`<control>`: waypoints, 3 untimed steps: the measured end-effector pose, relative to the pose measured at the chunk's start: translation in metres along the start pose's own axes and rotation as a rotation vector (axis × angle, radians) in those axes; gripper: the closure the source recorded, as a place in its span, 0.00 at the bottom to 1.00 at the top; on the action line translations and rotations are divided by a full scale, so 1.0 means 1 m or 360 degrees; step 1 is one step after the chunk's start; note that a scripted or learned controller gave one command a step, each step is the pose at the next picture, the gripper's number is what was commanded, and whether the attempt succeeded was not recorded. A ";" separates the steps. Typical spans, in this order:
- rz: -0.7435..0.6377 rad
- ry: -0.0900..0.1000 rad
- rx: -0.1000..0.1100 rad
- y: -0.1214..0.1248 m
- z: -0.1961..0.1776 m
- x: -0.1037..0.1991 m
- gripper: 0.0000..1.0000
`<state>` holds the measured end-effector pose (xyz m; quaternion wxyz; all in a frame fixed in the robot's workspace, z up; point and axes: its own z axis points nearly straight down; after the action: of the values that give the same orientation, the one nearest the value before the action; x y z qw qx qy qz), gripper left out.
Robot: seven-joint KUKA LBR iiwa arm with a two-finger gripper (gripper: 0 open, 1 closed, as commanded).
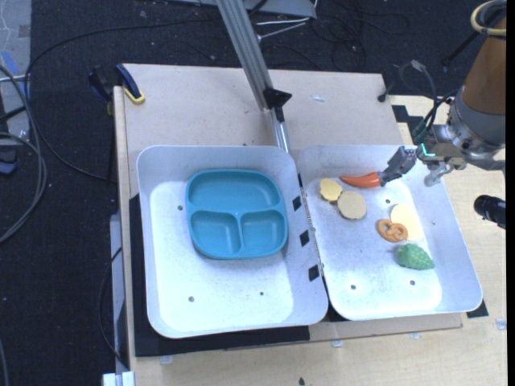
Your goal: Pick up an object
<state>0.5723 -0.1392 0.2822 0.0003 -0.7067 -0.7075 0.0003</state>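
Note:
Several small toy foods lie in the right bin (451, 292). An orange-red carrot-like piece (360, 180) rests near the bin's far edge. Beside it are a yellow piece (331, 189) and a tan round piece (352, 207). Nearer the front lie a brown pretzel (392, 232), a pale yellow piece (405, 214) and a green leafy piece (414, 256). My gripper (416, 170) hangs over the bin's far right corner, just right of the carrot-like piece. It is open, and nothing sits between its fingers.
A blue divided tray (237, 213) lies in the left bin (161, 296). A slanted metal pole (245, 39) rises from behind the two bins. Cables run across the dark floor around the bench.

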 end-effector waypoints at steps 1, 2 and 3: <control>0.0000 0.0000 -0.0001 0.000 0.000 0.000 0.00; -0.0002 0.0001 0.0006 0.003 0.048 0.009 0.00; 0.0002 0.0000 0.0005 0.001 0.092 0.013 0.00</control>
<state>0.5729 -0.1259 0.1898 0.0015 -0.7072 -0.7070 0.0013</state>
